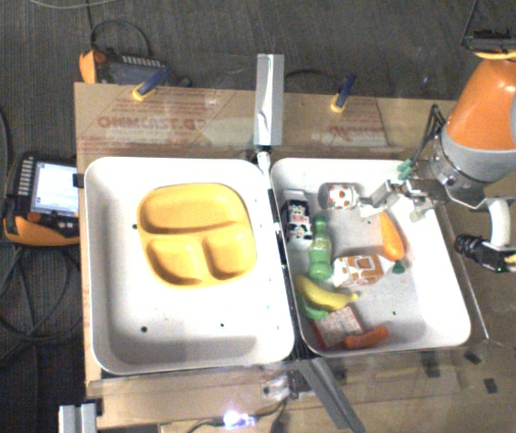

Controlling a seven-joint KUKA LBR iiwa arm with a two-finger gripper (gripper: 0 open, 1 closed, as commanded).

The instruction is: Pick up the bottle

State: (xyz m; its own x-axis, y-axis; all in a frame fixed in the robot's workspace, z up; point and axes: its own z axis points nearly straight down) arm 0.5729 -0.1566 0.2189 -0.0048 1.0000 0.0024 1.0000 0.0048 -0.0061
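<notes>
Lying in the right bin [456, 318], green bottle [319, 249], left of jaws, grip state unclear

A brown bench [195, 120] fills the middle of the frame, its bare top showing along the upper edge. Two shallow white bins sit on it side by side: the left bin [114, 269] at centre left, the right bin [443, 309] at centre right, their inner rims touching.
</notes>
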